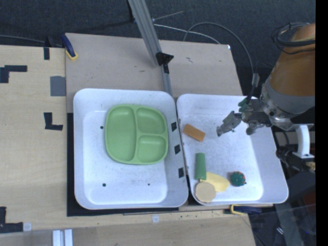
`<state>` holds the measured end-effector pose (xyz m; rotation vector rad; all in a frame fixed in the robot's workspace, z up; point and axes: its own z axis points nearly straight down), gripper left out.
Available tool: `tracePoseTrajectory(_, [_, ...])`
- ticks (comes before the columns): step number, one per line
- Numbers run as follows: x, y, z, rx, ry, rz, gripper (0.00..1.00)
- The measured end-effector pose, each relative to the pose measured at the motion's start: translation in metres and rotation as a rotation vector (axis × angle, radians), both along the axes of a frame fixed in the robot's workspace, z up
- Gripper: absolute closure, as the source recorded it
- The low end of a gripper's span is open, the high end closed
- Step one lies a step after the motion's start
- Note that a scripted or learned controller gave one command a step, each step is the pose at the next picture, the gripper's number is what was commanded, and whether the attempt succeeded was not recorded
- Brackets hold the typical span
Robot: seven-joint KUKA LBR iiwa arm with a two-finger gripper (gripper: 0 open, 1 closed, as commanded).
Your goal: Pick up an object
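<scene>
Hovering open-fingered and holding nothing, gripper (237, 125) over right bin (271, 188), orange block (194, 132) lying nearby, green cylinder (200, 166) crowding front edge.

Even, bright overhead light washes the 2 white bins (87, 188) left of my gripper (237, 123); soft shadows, slight overall blur.

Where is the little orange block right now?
The orange block lies in the right bin, near its upper left corner, above the green cylinder and left of the pincer.
</scene>
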<state>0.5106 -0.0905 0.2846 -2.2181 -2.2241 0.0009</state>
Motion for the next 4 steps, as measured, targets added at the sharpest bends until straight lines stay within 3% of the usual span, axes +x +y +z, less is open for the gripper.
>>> tracePoseTrajectory(1, [0.0, 0.0, 0.0, 0.0, 0.0, 0.0, 0.0])
tracePoseTrajectory(4, [-0.003, -0.002, -0.16, 0.001, 0.007, -0.001, 0.0])
